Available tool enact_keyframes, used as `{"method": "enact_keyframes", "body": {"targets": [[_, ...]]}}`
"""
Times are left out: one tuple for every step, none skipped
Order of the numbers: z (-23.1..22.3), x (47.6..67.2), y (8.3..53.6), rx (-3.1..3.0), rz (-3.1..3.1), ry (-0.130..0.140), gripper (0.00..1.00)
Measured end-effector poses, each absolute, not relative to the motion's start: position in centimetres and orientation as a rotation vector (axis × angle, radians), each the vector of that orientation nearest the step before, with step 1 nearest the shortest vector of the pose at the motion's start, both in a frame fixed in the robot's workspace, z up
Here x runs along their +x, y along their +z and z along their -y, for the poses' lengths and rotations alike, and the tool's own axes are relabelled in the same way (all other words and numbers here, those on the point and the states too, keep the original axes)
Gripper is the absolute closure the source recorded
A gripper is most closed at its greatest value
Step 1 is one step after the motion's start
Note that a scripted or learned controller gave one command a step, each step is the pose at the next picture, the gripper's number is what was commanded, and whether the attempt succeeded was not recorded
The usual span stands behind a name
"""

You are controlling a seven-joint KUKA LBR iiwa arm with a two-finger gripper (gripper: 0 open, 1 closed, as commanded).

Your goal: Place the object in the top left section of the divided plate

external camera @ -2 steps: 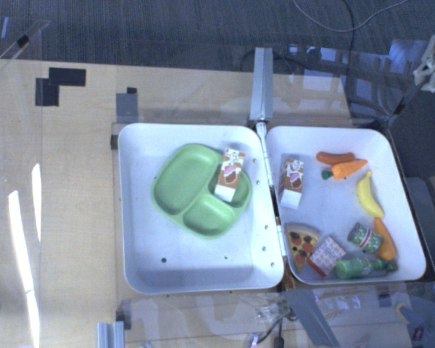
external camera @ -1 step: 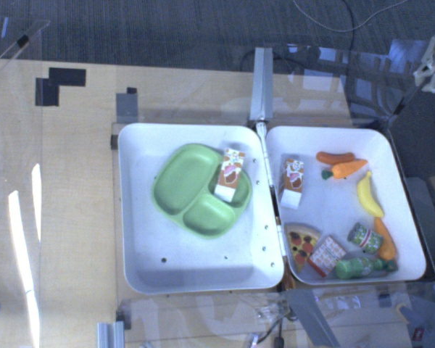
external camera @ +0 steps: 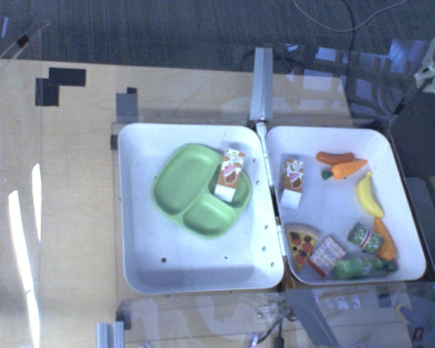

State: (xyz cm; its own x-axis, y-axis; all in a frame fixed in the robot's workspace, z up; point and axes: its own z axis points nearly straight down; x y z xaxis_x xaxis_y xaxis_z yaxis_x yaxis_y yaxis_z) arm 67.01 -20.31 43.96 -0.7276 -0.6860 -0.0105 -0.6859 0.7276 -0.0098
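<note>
Carton [external camera: 230, 174] lying on green divided plate's [external camera: 181, 187] right section; gripper's state cannot be told

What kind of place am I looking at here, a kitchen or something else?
Probably a robot test bench, not a kitchen: two shallow white bins sit side by side on a wooden bench, holding toy food such as a banana and a green divided plate, with loose cables behind.
</note>
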Motion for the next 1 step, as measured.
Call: {"method": "enact_keyframes", "body": {"targets": [[20.28,67.02,43.96,-1.242,-2.872,-0.009,1.00]]}}
